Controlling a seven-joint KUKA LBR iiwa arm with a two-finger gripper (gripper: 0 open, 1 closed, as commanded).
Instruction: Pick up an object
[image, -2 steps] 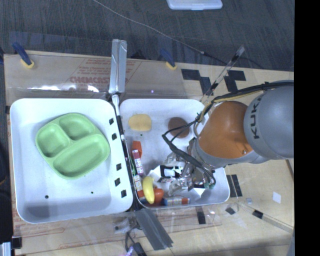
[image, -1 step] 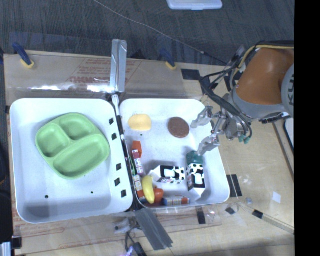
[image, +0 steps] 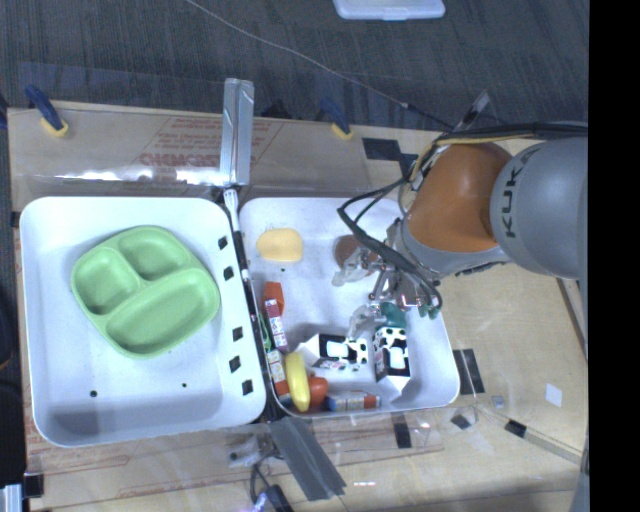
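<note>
Arm: the grey arm with the orange band is seen reaching in over the right bin, near that bin's right edge.
Gripper: the gripper is lowered inside the right bin, just above the black-and-white patterned box; whether it is open or closed cannot be told, since cables and the wrist cover it.
Held object: nothing is seen to be gripped.
Likely target: the patterned box, lying toward the right bin's front right corner, is judged the nearest candidate.
Other objects in right bin: a yellow rounded object is placed near the back edge; an orange-red carton lies along the left wall; a banana and a small red item are crowded at the front left corner.
Left bin: a green divided plate is set in the left bin, toward its back left.
Step in hand: the descent onto an object is judged to be under way, with no lift yet made.
Doing it well: the descent should be centred on the box's narrow side, kept apart from the bin's right wall, and the grip confirmed before any lift is attempted.
Risk: a flat box may be pushed aside or pinched only at its edge.
</note>
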